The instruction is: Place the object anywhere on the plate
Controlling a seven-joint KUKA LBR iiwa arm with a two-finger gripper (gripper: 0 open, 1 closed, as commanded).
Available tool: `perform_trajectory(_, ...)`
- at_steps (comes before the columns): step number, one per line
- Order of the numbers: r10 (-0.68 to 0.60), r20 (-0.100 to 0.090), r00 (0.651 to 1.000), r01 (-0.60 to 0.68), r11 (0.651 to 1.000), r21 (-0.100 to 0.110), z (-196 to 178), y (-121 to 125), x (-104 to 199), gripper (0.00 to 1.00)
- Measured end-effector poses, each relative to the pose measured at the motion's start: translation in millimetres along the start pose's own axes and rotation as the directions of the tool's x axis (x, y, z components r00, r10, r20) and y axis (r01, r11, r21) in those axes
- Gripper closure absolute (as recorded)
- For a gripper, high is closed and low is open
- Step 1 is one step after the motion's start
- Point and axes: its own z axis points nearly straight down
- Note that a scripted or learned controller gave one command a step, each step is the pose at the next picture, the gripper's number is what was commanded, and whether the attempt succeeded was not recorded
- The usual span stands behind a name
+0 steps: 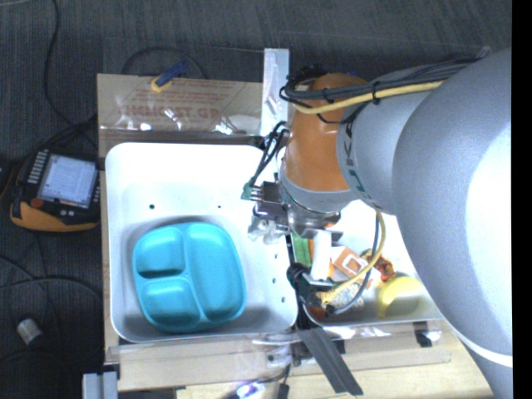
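Two white bins, one blue plate

My end effector [309, 248] hangs over the right bin [416, 310]; I cannot tell its grip. One three-compartment plate [189, 274] sits in the left bin [166, 169].

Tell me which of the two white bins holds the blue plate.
The left bin, farther from the arm, holds the blue divided plate. The right bin, under the arm, holds small mixed objects, among them a yellow one.

floor [125, 15]: dark grey carpet | cables [50, 11] trail over it at upper left | pendant [58, 191] with lit screen lies left of the bench | bench [208, 94]: brown board under clear plastic | light: even, bright
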Motion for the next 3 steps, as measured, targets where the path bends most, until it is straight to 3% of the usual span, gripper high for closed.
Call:
perform_trajectory(1,0.21,0.002,0.978,-0.21,0.978,-0.003,-52,30,-12,1.0)
perform_trajectory(2,0.426,0.002,0.905,-0.426,0.905,0.001,26,-23,-18,1.0)
perform_trajectory(3,0.167,0.001,0.986,-0.167,0.986,0.0,26,-26,-9,1.0)
